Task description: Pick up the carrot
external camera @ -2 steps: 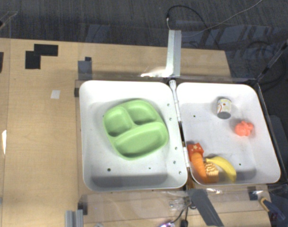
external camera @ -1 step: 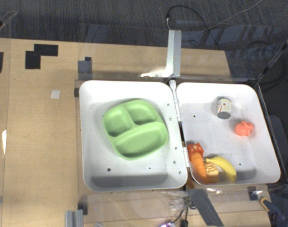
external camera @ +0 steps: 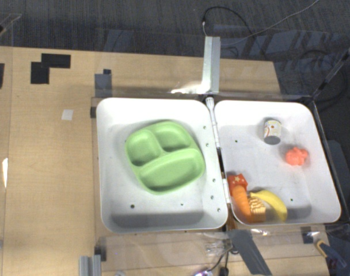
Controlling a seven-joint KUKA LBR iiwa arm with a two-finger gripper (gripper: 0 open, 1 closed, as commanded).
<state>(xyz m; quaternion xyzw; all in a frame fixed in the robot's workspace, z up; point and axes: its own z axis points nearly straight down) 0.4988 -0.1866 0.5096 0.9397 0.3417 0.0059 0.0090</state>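
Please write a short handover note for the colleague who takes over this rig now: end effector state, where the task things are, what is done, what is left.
End effector: state cannot be judged from the camera view.
Carrot: lies in the right bin, near-left corner, touching the banana and a red item.
Also there: small can, orange-pink toy. Green plate in the left bin.
Done: nothing; carrot not lifted.
Left: reach, grasp, lift the carrot.

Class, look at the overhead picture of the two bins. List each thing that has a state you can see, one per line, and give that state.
green divided plate: lying flat in the left bin, right side up, compartments bare.
carrot: lying at the right bin's near-left corner, touching the banana.
banana: lying flat beside the carrot.
small can: apart, near the far wall; cannot tell if upright or tipped.
orange-pink toy: resting alone.
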